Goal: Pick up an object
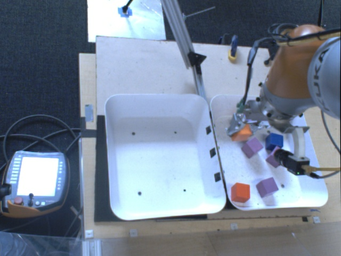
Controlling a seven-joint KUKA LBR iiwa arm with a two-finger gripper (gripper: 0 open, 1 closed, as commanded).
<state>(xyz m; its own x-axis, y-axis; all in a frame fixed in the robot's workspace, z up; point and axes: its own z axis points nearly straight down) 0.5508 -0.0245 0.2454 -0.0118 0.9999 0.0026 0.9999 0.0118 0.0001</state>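
Reaching into the right bin (319, 199), the arm looks to be at the grasp step, with nothing lifted yet.

Nearest the bin's front rim sit an orange cube (241, 192) and a purple cube (267, 186) beside it. Farther back lie a second purple block (251, 146) and a blue block (274, 141).

Farthest, toward the bin's back left, the gripper (238, 126) hangs right over an orange block (243, 133), small and tilted. I cannot tell whether the fingers are spread or closed. The next move calls for closing squarely and lifting straight.
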